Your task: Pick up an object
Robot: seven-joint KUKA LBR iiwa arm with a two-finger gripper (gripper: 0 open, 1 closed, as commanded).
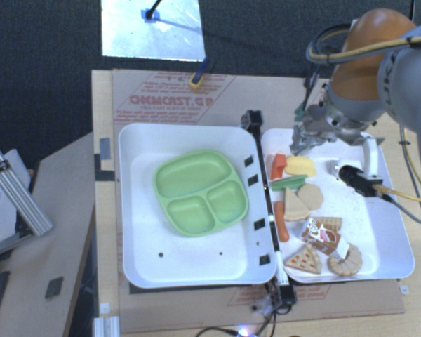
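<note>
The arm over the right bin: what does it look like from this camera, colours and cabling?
The arm is grey with a rounded orange band above the wrist. Grey cables loop beside the band. The gripper is dark grey metal.

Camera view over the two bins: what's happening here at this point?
A grey robot arm reaches in from the right, its gripper low over the far end of the right bin, just above a yellow piece in a pile of toy food. Nothing is visibly between its fingers. The left bin holds a green divided plate, untouched.
</note>
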